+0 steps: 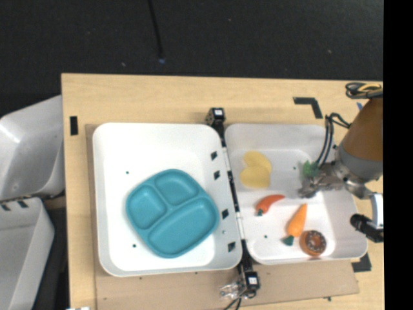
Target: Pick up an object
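Nearest the camera, the arm (pixel 366 137) reaches into the right bin (pixel 277 254), its gripper (pixel 311 185) low beside a small green object (pixel 310 168); whether anything is grasped cannot be told. Below it lie an orange carrot (pixel 296 221), a red pepper (pixel 269 203), a round brown donut (pixel 313 242) and a pale yellow piece (pixel 256 169). A blue divided plate (pixel 171 212) sits in the left bin (pixel 110 147).
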Controlling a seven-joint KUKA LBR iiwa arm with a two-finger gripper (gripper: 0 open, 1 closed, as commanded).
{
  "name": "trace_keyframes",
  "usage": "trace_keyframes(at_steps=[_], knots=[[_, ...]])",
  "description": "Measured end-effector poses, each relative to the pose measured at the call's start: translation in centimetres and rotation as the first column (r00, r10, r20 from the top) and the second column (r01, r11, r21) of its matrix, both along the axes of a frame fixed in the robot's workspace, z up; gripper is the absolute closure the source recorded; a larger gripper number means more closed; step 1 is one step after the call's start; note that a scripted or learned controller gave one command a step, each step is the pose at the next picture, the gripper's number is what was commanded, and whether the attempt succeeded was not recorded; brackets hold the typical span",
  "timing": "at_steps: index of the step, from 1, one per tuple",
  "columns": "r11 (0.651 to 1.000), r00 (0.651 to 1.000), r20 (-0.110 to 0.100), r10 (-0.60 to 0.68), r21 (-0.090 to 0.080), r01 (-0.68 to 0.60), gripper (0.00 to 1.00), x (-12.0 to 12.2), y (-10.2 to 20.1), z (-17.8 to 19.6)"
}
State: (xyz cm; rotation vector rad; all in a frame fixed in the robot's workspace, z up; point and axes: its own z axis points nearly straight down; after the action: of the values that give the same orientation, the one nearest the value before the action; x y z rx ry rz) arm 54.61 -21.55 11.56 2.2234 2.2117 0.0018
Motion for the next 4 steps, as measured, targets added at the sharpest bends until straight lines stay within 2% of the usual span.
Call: trace_keyframes(at_steps=[2, 3, 4], knots=[[1.000, 1.000, 0.003, 0.007, -0.001, -0.007, 1.00, -0.1, -0.4, 9.9], [1.000, 1.000, -0.003, 0.012, 0.004, -0.012, 1.00, 1.3, 4.9, 9.2], [1.000, 1.000, -0.001, 0.013, 0.004, -0.013, 1.00, 3.9, 9.7, 10.0]])
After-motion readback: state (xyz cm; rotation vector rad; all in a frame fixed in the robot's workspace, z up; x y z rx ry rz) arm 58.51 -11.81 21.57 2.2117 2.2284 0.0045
